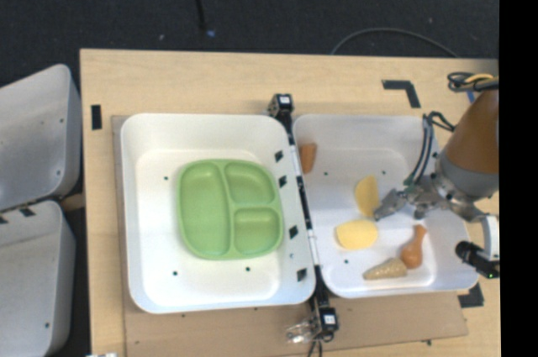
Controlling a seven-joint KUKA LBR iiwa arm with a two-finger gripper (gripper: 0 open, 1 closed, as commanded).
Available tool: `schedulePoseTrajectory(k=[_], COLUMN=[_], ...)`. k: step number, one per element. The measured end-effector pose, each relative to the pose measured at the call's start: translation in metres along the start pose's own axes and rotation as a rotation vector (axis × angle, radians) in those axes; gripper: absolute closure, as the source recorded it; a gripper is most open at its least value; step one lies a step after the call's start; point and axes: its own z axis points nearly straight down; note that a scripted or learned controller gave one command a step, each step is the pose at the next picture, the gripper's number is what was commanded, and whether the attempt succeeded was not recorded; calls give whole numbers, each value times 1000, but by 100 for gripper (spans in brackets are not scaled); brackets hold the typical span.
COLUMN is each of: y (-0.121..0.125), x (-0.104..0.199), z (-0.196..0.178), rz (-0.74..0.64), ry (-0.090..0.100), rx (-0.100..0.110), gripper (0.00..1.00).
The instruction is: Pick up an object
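The tool (402,208) hangs low over the right-hand bin (336,133) with its dark fingers spread wide and nothing between them. The yellow slice (366,194) lies just to its left, nearly touching one fingertip, and the yellow lump (357,234) sits just below and left of that. The orange drumstick piece (414,248) and a tan cone (385,269) lie below it. A green divided tray (229,207) fills the left bin (151,263) on the counter (210,78).

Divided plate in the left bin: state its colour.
Light green, plain, seen in the camera view: the divided plate.
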Motion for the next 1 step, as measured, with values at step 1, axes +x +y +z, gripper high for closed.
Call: schedulePoseTrajectory(k=[1], y=[1], x=[-2], z=[-14], rz=[4], ry=[-2], rx=[-7], gripper=[100])
